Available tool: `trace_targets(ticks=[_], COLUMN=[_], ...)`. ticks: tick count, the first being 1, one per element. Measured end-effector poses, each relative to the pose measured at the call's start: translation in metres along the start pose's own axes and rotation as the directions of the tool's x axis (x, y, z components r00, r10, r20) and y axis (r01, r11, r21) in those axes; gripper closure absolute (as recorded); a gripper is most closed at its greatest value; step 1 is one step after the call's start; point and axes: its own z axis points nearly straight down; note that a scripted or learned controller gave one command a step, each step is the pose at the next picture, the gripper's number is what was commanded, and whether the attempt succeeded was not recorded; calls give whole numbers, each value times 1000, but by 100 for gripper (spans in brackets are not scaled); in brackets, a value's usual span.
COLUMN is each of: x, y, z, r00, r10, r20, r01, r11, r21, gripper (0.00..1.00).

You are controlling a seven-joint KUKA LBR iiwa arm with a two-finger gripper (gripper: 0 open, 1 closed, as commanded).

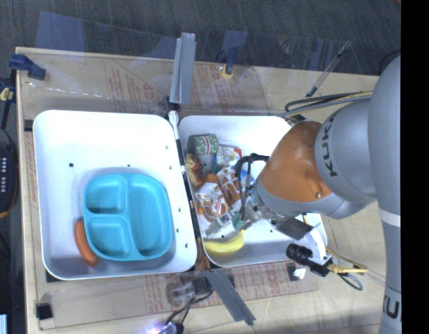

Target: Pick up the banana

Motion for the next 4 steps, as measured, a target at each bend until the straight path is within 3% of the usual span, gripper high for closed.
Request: trace_targets(ticks=[1,2,3,4], x=[0,0,-34,-1], y=[1,1,-16,-1], z=[-9,-9,9,10], r00=[1000,1000,984,987], r10=[-5,-5,176,163], r20=[-1,-1,4,0], r01=[5,5,-176,-163], r11=[1000,1000,984,987], r21=[1,1,-3,1], gripper=[100,0,0,0])
